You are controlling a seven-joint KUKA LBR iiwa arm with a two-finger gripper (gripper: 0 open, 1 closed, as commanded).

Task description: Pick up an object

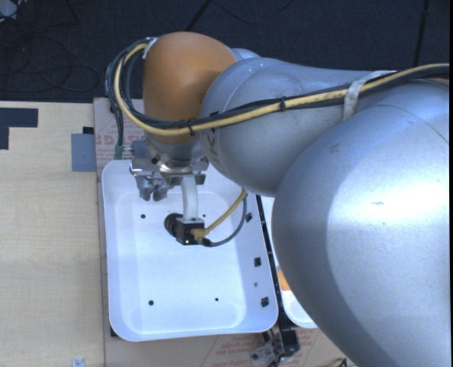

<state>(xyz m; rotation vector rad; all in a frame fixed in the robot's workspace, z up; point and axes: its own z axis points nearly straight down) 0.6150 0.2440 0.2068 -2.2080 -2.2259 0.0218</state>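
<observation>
My gripper (156,186) hangs over the far left part of the left white bin (173,297), close to its floor. I see no object between or under it from this angle. A small patch of something orange (282,281) peeks out in the right bin (299,319), just past the divider. The grey arm hides nearly all of that bin.
The bulky arm and its orange band (184,75) cover the right half of the view. A wooden bench top (35,243) lies left of the bins, with dark and grey patches (82,151) on it near the far edge.
</observation>
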